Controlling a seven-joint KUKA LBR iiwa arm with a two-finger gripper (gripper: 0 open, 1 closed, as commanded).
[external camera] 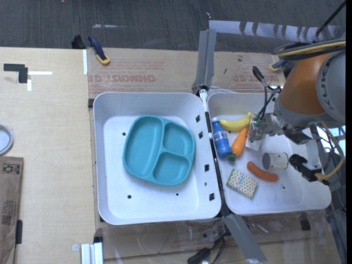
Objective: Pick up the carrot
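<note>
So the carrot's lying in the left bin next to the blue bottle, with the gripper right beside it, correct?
Not quite. The camera view shows the carrot in the right bin, not the left one. The rest holds: it lies next to the blue bottle, with the gripper right beside it.

Arm cut off, fingers hidden
The arm (316, 84) runs past the edge at 3 o'clock; the gripper (256, 130) fingers' spacing is unreadable.
</note>
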